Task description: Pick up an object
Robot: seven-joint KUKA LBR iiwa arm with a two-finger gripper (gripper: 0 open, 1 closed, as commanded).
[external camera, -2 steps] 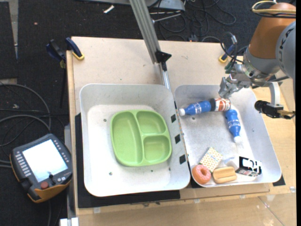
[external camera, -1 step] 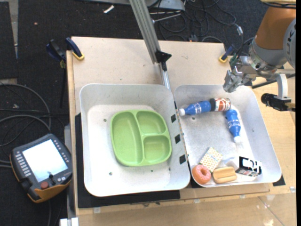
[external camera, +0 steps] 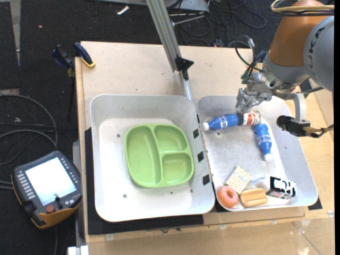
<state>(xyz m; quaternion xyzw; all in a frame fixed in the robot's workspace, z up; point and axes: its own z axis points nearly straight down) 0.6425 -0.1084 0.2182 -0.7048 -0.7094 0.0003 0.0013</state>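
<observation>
Gripper (external camera: 247, 103) positioned over the bottle end in the right bin, upper right of frame.

Arm (external camera: 297, 41) is seen reaching in from the right edge, with the gripper placed just above the orange-labelled end of a blue bottle (external camera: 229, 121) lying on its side near the top of the right bin (external camera: 297, 158); whether the fingers are spread or pressed together can't be made out, and no object is seen pinched between them. A second blue bottle (external camera: 263, 141) is laid just below and right of the first. A doughnut (external camera: 229, 196), a bun (external camera: 253, 197), a cracker (external camera: 238, 179) and a black-and-white item (external camera: 281, 187) are grouped at the bin's lower edge. A green divided tray (external camera: 159, 155) is sat in the left bin (external camera: 106, 142).
</observation>
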